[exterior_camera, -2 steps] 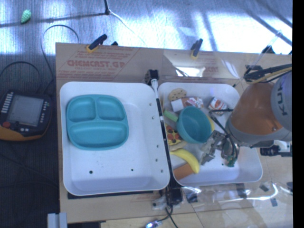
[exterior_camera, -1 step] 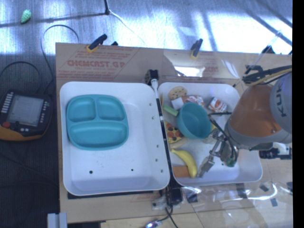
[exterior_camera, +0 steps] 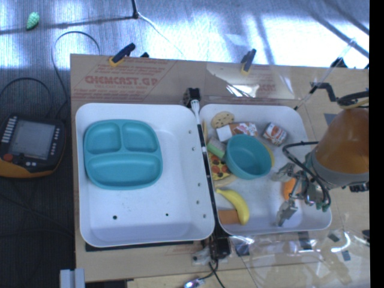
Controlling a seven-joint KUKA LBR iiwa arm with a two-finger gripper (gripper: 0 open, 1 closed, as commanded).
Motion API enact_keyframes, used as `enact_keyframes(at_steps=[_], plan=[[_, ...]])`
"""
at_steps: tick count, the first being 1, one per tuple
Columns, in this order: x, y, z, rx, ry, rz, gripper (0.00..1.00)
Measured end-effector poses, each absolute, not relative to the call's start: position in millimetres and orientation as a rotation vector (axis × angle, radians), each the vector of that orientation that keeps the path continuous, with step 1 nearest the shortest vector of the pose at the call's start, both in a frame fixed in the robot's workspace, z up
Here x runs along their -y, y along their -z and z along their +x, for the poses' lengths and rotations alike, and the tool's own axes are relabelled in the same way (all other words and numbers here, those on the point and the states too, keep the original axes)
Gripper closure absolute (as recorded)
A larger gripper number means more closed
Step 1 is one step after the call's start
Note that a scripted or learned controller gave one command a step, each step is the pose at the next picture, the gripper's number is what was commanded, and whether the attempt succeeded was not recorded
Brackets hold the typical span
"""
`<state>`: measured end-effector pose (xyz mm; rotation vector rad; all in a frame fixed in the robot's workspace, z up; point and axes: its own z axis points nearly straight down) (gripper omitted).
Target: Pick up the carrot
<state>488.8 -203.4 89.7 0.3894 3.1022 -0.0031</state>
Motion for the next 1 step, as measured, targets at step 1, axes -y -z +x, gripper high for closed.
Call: enact_keyframes(at_steps=[1], plan=[[203.5, -102.3, 491.6, -3.095, 0.006, 0.388, 1.0]])
